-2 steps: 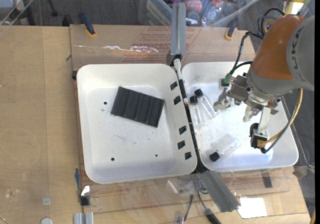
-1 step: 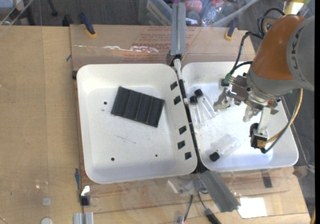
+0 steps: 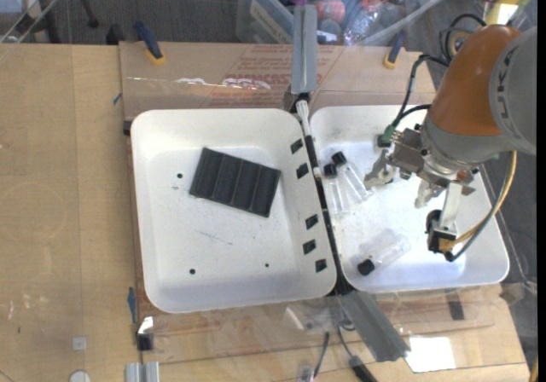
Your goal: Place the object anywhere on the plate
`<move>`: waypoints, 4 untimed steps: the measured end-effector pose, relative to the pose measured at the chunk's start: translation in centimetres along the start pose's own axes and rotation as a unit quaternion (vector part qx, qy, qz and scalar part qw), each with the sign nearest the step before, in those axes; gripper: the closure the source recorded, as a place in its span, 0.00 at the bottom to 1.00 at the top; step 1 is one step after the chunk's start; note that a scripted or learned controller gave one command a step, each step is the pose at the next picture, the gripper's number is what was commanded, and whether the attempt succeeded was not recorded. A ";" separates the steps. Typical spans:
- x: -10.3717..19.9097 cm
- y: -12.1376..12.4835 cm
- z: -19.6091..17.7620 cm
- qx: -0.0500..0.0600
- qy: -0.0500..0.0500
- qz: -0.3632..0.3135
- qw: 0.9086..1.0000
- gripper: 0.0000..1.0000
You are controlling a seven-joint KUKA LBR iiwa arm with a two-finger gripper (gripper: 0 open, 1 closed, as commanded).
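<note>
The likely things to be moved are small clear vials with black caps, and they lie in the right bin [image 3: 490, 265], which seems to serve as the pick-up side. One vial [image 3: 382, 251] lies on its side toward that bin's front edge, its black cap pointing at the front-left corner; it looks see-through and smooth, so it should roll easily and may slip from a pinch. A pair of vials [image 3: 344, 180] lies close together near the left wall of the same bin, caps toward the back, bodies slanting forward; they are hard to separate by eye because the clear plastic fades into the white floor. The claw [image 3: 413, 183] hangs over the middle of the right bin, between the pair and the right wall, its two fingers spread apart and nothing between them, so it is released and holds none of the vials. Its place well clear of the single vial suggests the grasp is not yet made. The plate [image 3: 235, 182], a dark ribbed rectangular slab, rests flat in the left bin [image 3: 153, 235], nearer the back-left part and turned slightly askew, with open white floor around it; it carries nothing, so the placing is yet to be done. Both bins sit side by side on the table [image 3: 60, 201].
</note>
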State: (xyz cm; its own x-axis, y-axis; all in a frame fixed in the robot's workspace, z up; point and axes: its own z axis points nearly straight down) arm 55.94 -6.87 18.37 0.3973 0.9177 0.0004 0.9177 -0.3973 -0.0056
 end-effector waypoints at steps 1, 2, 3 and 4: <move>0.0 0.0 0.0 0.000 0.000 0.000 1.000 0.00; 0.0 0.0 0.0 0.000 0.000 0.000 1.000 0.00; 0.0 0.0 0.0 0.000 0.000 0.000 1.000 0.00; 0.0 0.0 0.0 0.000 0.000 0.000 1.000 0.00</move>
State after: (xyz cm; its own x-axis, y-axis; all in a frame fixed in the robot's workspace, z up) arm 55.93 -6.87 18.37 0.3974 0.9177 0.0004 0.9176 -0.3974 -0.0056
